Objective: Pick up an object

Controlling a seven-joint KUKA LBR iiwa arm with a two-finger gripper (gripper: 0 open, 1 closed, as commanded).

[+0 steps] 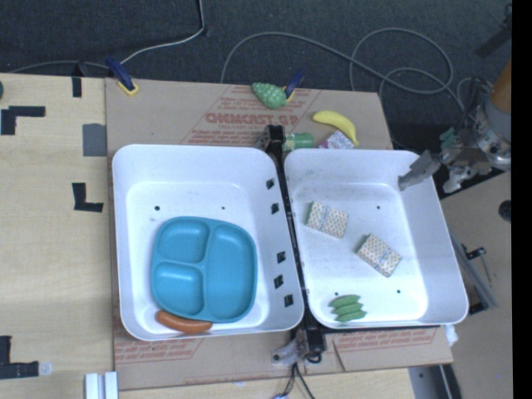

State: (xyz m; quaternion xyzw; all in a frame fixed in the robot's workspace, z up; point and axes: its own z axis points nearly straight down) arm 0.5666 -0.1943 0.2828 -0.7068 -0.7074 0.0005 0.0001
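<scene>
My gripper [420,171] hangs over the right bin's [432,302] far right rim, apart from everything inside it. In that bin lie two patterned blocks, one near the middle [327,219] and one to its right [380,254], both flat on the floor. A green pea pod [347,307] rests near the front wall. The left bin [133,181] holds a blue divided plate [204,268] with an orange sausage [183,322] by its front edge.
Behind the bins on the cardboard lie a yellow banana [335,124], a green toy [270,95] and a small pink packet [337,141]. Cables run across the dark floor at the back. A black divider [283,223] separates the bins.
</scene>
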